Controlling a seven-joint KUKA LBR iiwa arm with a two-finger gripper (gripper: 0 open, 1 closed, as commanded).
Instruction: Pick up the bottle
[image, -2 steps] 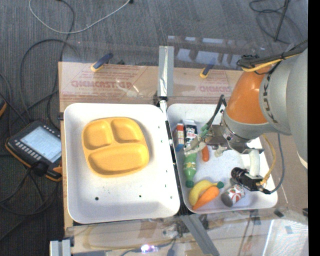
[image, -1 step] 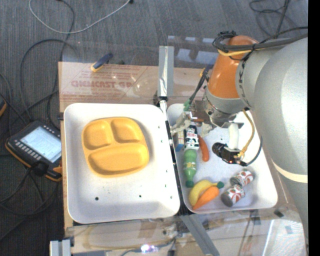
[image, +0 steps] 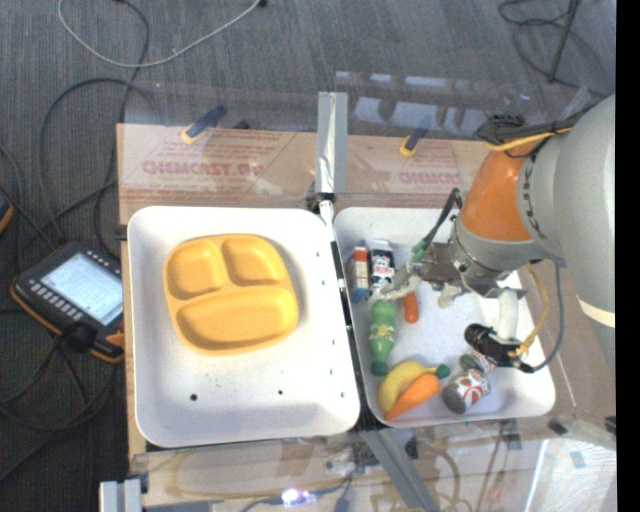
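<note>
1. Bottle (image: 382, 335) — green, lying in the right bin (image: 540, 400) near its left wall, its long axis running roughly up and down the view, white cap end toward the top.
2. Gripper (image: 432, 268) hangs over the same bin, up and to the right of the bottle; whether it is spread or closed I cannot tell.
3. Judgement — the coming move goes left and down the view, closing across the bottle's narrow width.
</note>
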